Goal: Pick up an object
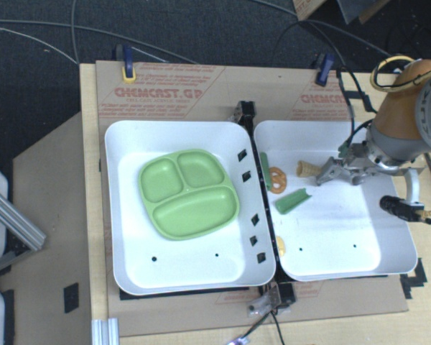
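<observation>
I see gripper (329,175) low over right bin (359,257), at its upper middle; fingers spread apart, nothing between them. Tan cone-shaped piece (307,168) lies just left of fingertips. Pretzel (276,180) near bin's left wall, green wedge (292,200) just below it. Green divided plate (189,193) sits in left bin (129,250). Small yellow bit (280,246) at left wall lower down.
</observation>
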Robot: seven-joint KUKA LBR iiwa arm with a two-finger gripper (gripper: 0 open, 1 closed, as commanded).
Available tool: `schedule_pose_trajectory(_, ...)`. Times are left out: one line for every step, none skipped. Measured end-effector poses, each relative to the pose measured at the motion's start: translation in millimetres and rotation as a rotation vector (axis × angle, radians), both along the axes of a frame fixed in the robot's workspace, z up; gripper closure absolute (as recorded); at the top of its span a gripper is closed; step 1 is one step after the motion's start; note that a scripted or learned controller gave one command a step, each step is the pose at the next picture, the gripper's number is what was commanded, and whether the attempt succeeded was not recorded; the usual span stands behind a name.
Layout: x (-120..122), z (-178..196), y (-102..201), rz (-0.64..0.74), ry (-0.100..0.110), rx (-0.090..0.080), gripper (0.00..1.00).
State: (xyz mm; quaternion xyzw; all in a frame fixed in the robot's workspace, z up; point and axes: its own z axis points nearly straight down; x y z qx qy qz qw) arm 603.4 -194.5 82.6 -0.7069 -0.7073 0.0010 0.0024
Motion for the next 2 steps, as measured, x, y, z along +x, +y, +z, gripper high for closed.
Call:
schedule_pose_trajectory(1.7, 14.2, -0.2, 0.000, -0.006, -0.001, 1.00)
schedule_pose_trajectory(-1.7, 73.6, 7.1, 0.000, -0.008, -0.003, 1.00)
